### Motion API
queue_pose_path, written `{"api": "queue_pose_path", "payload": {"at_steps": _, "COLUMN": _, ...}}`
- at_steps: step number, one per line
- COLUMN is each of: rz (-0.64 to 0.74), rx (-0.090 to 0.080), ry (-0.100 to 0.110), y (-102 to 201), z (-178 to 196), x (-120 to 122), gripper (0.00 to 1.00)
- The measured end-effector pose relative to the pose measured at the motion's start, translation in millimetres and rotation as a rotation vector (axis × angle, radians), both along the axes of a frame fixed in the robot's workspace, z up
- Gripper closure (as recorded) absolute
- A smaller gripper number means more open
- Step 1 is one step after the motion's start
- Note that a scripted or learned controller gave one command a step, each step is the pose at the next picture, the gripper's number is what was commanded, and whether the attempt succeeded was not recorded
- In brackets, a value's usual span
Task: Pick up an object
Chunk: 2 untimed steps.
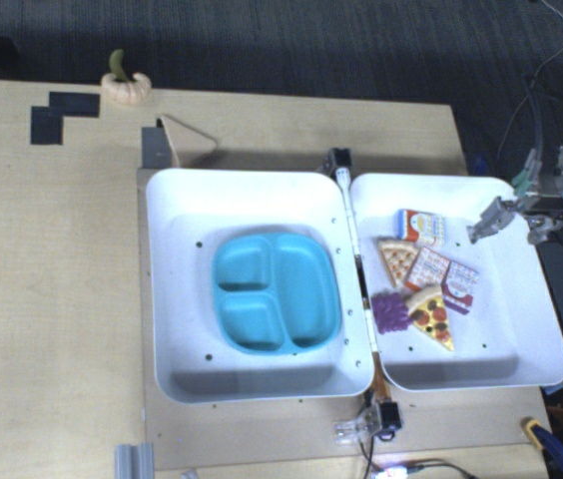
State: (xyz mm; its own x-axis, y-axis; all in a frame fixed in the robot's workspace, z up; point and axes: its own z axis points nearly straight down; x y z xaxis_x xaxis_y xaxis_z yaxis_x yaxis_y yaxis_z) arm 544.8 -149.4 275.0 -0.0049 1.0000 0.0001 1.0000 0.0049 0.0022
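Best bet, probably: drop straight onto the edge of the pile of toy food (pixel 426 282) in the right bin (pixel 521 357), maybe the small carton (pixel 420 227) at the far side, standing clear of the rest. Gripper (pixel 506 218) hovering over the bin's far right, nothing between its tips. Spread or closed? Can't tell, too small and blurry. Arm cut off at the right.

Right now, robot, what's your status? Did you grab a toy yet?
End effector above right bin, nothing seen held. Toy food pile, pizza slice and purple grapes, untouched. Nothing in the way.
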Motion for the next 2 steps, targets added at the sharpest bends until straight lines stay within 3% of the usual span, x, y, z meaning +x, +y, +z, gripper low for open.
{"api": "queue_pose_path", "payload": {"at_steps": 1, "rz": 0.001, "rx": 0.001, "ry": 0.004, "y": 7.5, "z": -131.5, "x": 39.4, "gripper": 0.0}}
{"api": "queue_pose_path", "payload": {"at_steps": 2, "rz": -0.001, "rx": -0.004, "ry": -0.015, "y": 3.9, "z": -174.1, "x": 10.5, "gripper": 0.0}}
